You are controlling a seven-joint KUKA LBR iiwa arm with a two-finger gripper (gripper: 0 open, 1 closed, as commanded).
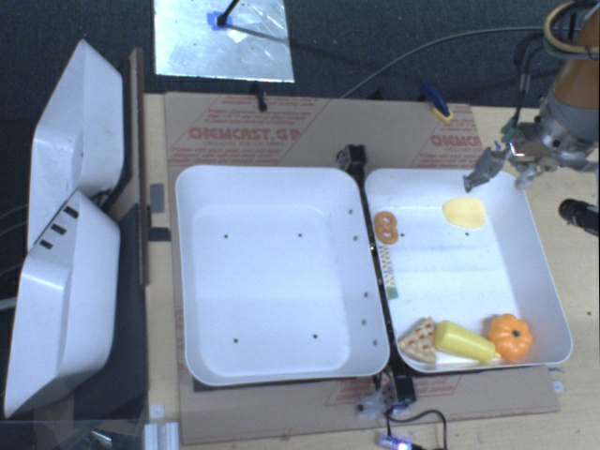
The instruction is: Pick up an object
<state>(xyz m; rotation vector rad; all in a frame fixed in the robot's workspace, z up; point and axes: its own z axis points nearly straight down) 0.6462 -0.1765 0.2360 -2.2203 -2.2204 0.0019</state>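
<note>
My gripper hangs over the far right corner of the right bin, open, with nothing between its fingers. A pale yellow flat disc lies just below and left of it in the bin. An orange pretzel rests against the bin's left wall. Along the near edge lie a pizza slice, a yellow oblong piece and a small orange pumpkin, close together.
The left bin sits beside the right one, with a black divider bar between them. Two white covers stand at the far left. A shiny metal sheet lies beyond the bench.
</note>
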